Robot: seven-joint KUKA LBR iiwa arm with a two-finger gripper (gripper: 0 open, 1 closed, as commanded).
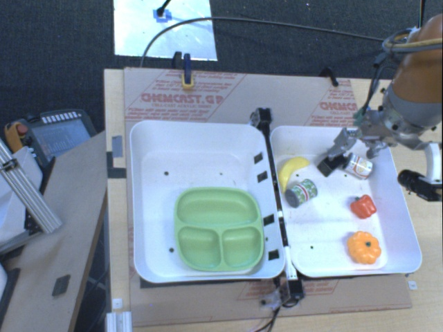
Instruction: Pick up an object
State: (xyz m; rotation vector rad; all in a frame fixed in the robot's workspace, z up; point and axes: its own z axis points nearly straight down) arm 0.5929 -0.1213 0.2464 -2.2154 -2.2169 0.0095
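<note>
Camera view: spread pincer (344,156) hovers just beside small can (358,166), not gripping it.

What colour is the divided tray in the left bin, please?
Light green tray, clearest in the camera view.

The right bin (408,254) holds five small things: a yellow banana-like piece (292,169) at its left side, with a small can (302,192) (green label, grey end, lying on its side) touching it just below. Near the bin's far edge a second small can (359,166) with a red-and-white label lies on its side, close beside the gripper (339,156). Toward the right, a red pepper-like piece (363,207) sits near the middle, and an orange pumpkin-shaped piece (364,247) rests near the front corner, apart from the rest.
</note>
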